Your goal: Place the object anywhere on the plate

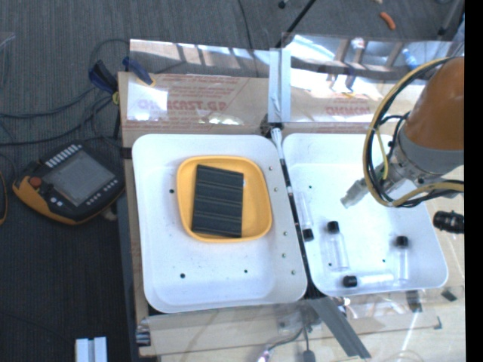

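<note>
- A handheld control pendant (66,184), dark grey with an orange edge, lies on the dark carpet to the left of the left bin, with black cables trailing away from it.
- The left bin (211,277), shallow and white, holds a yellow plate (186,179) with rounded corners near its upper middle.
- A black ridged rectangular object (218,200) lies flat on the yellow plate, slightly tilted, well inside the plate's rim, with yellow showing on all sides of it.
- A cardboard backing (196,104) with faded red print stands behind the left bin, under a shiny reflective strip.
- The right bin (317,176), also white, touches the left bin along their shared edge.
- Several clear vials with black caps (333,240) lie scattered in the right bin; their glass is nearly invisible against the white floor, so their exact number and outlines are hard to make out.
- The arm (438,127), grey with a broad orange band, hangs over the right bin's upper right part, cut off by the picture's right edge, with yellow and black cables looping round its wrist.
- The gripper (353,195) shows as a small pale tip pointing down-left from the wrist, above the right bin's floor. It is too small and blurred to tell how it is set, and nothing can be seen held in it. It is well apart from the black object on the plate.
</note>
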Robot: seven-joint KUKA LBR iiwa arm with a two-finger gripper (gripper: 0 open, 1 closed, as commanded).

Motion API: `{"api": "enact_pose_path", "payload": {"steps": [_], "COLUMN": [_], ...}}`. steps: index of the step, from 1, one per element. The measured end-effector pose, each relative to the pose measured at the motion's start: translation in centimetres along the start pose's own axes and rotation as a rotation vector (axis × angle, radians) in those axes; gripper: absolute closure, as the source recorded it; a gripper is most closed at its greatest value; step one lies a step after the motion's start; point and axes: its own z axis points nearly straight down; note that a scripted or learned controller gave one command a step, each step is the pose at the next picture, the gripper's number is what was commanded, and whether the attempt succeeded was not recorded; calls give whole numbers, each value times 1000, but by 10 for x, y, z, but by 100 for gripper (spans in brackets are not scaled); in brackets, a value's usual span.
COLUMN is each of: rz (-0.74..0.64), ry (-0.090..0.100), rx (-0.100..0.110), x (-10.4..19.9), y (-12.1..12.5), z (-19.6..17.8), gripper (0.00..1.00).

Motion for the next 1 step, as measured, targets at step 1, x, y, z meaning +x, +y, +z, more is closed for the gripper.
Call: {"api": "enact_pose_path", "payload": {"steps": [1], "rz": [0], "ry": [0], "rx": [0], "x": [0], "y": [0], "z": [0], "gripper": [0]}}
